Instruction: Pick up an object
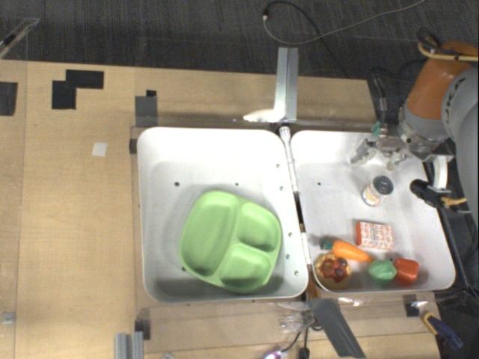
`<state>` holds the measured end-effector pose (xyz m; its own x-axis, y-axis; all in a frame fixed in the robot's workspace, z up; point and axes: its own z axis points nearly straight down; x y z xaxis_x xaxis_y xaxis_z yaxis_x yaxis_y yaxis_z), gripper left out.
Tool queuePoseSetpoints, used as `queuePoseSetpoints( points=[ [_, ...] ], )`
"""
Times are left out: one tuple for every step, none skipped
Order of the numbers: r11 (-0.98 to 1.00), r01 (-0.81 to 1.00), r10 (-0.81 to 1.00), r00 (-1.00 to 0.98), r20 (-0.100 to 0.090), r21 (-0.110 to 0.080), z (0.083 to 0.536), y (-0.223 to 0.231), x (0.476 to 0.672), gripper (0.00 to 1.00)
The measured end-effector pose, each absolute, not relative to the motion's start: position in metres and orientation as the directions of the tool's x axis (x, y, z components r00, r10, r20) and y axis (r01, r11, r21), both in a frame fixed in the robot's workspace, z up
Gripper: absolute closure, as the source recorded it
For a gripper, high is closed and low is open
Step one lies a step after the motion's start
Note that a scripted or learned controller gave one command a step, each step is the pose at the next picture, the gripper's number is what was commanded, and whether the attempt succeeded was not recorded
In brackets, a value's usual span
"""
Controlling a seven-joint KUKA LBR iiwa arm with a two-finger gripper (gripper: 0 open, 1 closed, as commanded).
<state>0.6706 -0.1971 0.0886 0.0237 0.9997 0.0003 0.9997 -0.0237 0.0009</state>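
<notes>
My gripper hangs over the back of the right bin, its two fingers spread apart with nothing between them. A small can lies just below and in front of it. Along the bin's front lie a red-and-white box, a carrot, a bunch of dark grapes in a small bowl, a green vegetable and a red one.
The left bin holds a green divided plate, tilted toward its front. A metal post stands behind the divider between the bins. The arm's orange band is at the far right.
</notes>
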Motion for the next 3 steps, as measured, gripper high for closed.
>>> queuePoseSetpoints(
  points=[
    [0.001, 1.0, 1.0, -0.001, -0.002, 0.009, 0.089, -0.195, 0.595, 0.0],
    [0.003, 1.0, 1.0, -0.003, -0.002, 0.017, 0.101, -0.193, 0.598, 1.0],
    [-0.046, 0.999, 0.999, 0.046, -0.001, 0.006, 0.206, -0.131, 0.579, 1.0]
  ],
)
